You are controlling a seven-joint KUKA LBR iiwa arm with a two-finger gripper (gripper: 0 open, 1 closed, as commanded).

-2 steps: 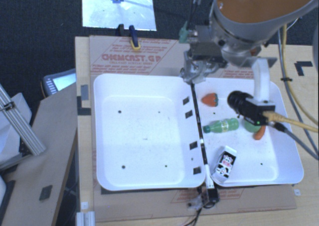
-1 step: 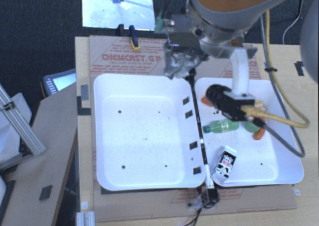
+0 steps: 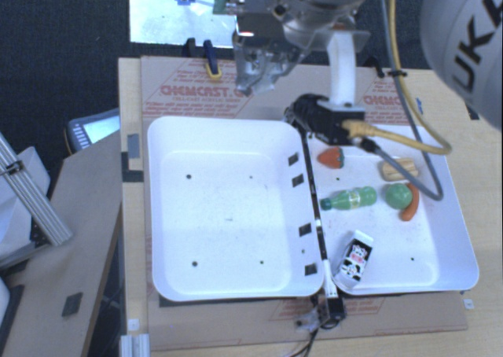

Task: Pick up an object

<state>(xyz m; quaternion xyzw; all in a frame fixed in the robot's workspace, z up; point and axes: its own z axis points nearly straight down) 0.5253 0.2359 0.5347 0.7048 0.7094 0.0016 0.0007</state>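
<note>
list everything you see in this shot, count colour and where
white bins: 2, white, side by side on the bench
green bottle: 1, green, lying in the right bin near the divider
strawberry toy: 1, red with green top, right bin, far end
carrot toy: 1, orange with a green top, right bin, right of the bottle
tan block: 1, tan, right bin, above the carrot toy
small carton: 1, white with black print, right bin, near end
cardboard sheet: 1, brown with red print, under the bins
gripper: 1, metallic grey, above the far edge of the left bin
arm: 1, grey, top right
</note>
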